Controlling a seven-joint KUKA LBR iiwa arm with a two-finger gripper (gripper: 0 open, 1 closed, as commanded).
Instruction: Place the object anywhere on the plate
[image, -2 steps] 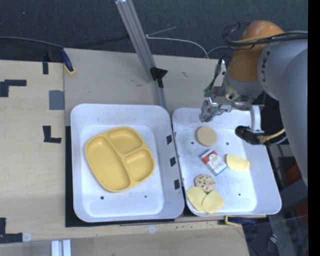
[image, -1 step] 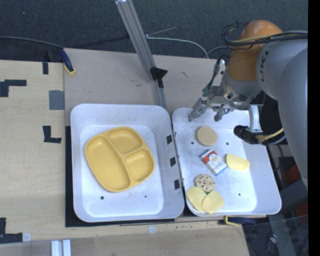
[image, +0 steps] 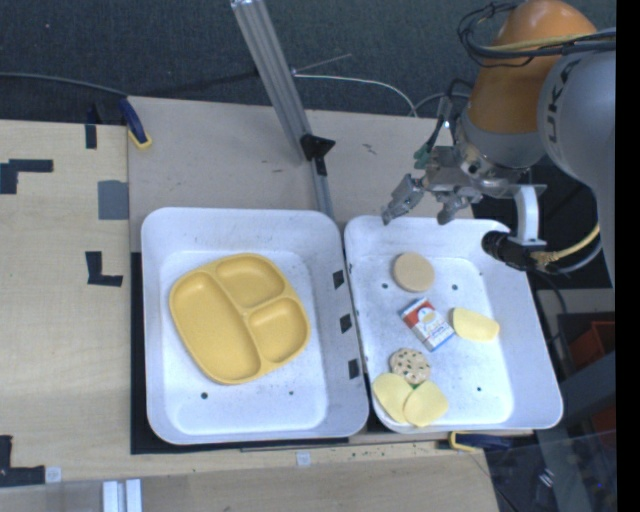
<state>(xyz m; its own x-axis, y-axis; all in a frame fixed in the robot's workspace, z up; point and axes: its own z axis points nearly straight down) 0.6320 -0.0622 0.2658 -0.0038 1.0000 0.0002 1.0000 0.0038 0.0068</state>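
Gripper (image: 428, 203) hangs spread and bare over the right bin's (image: 530, 390) far edge, nothing between its fingers. Just beneath, near that edge, sits the tan disc (image: 413, 271); the carton (image: 428, 325), lemon wedge (image: 474, 325), cookie (image: 409, 365) and two yellow chips (image: 411, 400) crowd toward the near edge. Risk here: flat pieces lie low, so fingers may skid off or nudge a neighbour. The plate (image: 238, 317) waits in the left bin (image: 160, 300), well apart. Pale desk (image: 60, 330), dark taped marks, grey floor beyond.

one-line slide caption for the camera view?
Open gripper hovers over the right bin's far edge; yellow divided plate waits in the left bin.
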